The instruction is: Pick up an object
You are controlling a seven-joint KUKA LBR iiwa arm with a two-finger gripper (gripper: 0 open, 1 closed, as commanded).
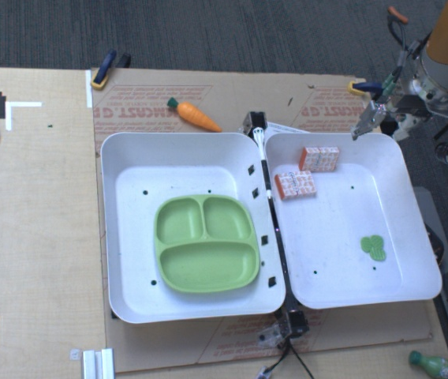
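Claw (375, 121) is hovering over the right bin's (413, 212) rim at about 1 o'clock; cannot tell whether it is apart or together, and nothing is showing in it. Pick judged not yet done. Candidates are lying in that bin: two patterned boxes (307, 172) toward 11 o'clock, green piece (374, 248) toward 5 o'clock.

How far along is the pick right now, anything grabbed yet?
Nothing looks picked yet. The two patterned boxes and the small green item lie in the right bin; the green plate sits in the left bin. The gripper hovers at the right bin's far corner. Descent, grasp and lift remain.
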